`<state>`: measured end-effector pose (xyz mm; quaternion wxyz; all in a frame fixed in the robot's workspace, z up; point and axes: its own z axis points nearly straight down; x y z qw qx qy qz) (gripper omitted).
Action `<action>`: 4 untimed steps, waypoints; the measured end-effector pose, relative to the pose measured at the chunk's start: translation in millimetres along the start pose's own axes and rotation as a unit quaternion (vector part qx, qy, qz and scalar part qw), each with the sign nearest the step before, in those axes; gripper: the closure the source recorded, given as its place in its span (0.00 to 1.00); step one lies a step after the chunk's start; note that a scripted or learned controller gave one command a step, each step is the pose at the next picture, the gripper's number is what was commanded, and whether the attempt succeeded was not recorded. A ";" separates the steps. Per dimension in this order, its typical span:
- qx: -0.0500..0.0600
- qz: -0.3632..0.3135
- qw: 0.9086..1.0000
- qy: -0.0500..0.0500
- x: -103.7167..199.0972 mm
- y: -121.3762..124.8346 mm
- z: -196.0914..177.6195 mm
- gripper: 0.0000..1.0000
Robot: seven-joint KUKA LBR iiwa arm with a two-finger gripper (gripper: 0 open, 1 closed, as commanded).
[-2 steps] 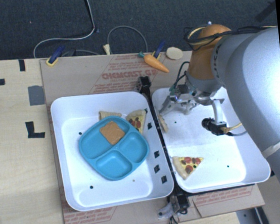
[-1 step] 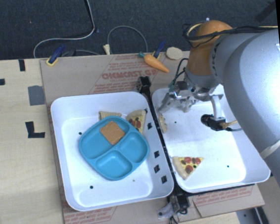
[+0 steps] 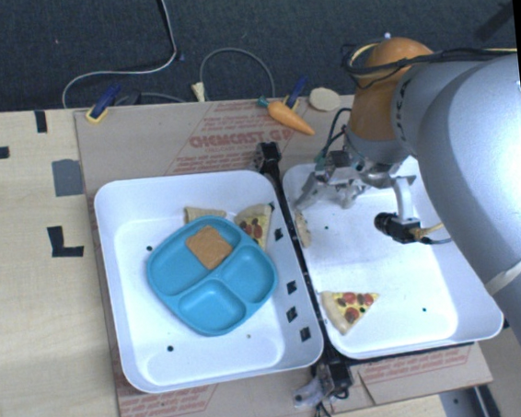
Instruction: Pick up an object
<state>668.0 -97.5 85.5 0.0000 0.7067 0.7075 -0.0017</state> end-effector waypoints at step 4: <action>0.000 0.001 1.000 0.000 1.7 -31.7 -8.9 0.00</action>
